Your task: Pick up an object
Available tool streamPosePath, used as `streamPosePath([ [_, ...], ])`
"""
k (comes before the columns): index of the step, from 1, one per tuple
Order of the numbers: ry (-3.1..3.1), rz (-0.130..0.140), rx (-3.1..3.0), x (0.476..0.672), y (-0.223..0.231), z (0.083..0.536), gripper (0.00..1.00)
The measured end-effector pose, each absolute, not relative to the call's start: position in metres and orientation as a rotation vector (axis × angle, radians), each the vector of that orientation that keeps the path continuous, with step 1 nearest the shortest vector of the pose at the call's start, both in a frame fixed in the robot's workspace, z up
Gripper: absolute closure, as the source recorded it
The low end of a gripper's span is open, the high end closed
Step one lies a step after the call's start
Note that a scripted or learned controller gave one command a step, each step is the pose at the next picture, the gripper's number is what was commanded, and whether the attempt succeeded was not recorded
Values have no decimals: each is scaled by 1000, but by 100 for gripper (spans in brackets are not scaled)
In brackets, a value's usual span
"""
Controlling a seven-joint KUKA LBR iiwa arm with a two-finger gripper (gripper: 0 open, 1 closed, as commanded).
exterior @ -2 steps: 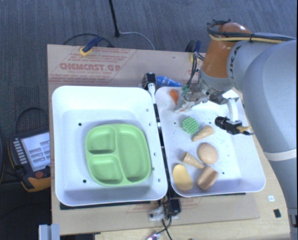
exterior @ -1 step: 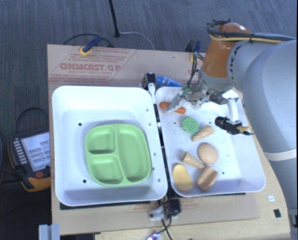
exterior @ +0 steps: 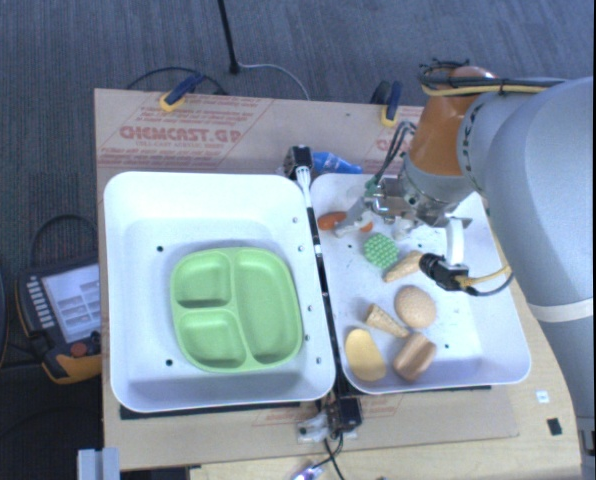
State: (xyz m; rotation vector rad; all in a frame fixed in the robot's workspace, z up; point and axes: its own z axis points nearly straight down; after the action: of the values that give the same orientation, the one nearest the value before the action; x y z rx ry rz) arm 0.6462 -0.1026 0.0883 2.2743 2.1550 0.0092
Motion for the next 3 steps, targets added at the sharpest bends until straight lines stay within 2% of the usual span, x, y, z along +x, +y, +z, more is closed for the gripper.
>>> streamPosePath([
  [1,2153,6,2272,647,-104,99,100],
  [2,2153,5,2272,646,-104,99,0],
  [3,1993,11,2415,614,-95,89,0],
])
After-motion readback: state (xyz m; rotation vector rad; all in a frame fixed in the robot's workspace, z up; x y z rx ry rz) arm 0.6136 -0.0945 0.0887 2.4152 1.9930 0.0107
